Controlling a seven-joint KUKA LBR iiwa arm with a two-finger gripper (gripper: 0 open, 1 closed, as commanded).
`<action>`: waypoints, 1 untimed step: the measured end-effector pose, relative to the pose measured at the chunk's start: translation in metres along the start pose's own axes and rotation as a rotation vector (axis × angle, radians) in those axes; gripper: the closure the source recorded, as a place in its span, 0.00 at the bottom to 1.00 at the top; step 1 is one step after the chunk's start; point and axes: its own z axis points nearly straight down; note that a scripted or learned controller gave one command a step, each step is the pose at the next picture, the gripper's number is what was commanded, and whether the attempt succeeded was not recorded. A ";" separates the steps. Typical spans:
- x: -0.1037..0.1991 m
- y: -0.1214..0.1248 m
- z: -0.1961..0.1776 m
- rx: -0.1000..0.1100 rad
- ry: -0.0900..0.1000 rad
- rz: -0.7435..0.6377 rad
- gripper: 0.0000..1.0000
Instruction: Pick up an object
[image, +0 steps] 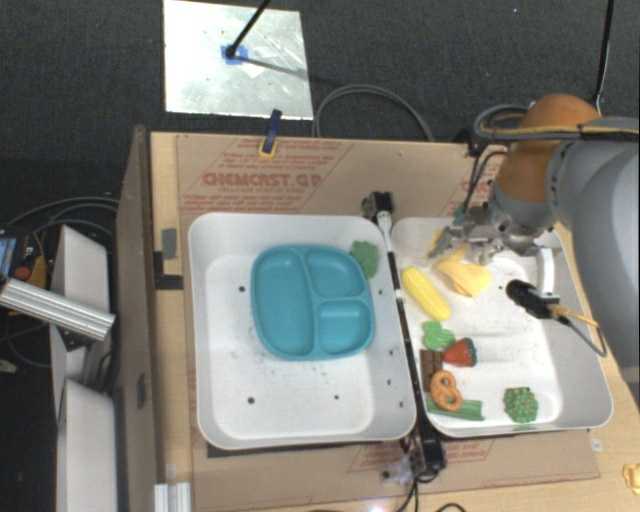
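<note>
My gripper (462, 243) hangs low over the back of the right bin (585, 385). It sits right at the upper edge of a pale yellow wedge (468, 276), which lies on the bin floor just below it. A yellow corn cob (424, 292) rests to the left of the wedge, near the bin's left wall. Further forward lie a small green piece (436, 334), a red strawberry-like piece (459, 351), an orange pretzel (444, 388) on a green strip (468, 407), and a green broccoli floret (520, 403).
The left bin (215, 400) holds a blue divided plate (310, 300), with a green leafy piece (365, 257) at the plate's back right corner. The wall between the bins runs just left of the corn cob. My grey arm enters from the right, over the right bin's back corner.
</note>
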 end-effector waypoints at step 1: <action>-0.011 0.000 -0.001 -0.001 0.000 -0.001 0.00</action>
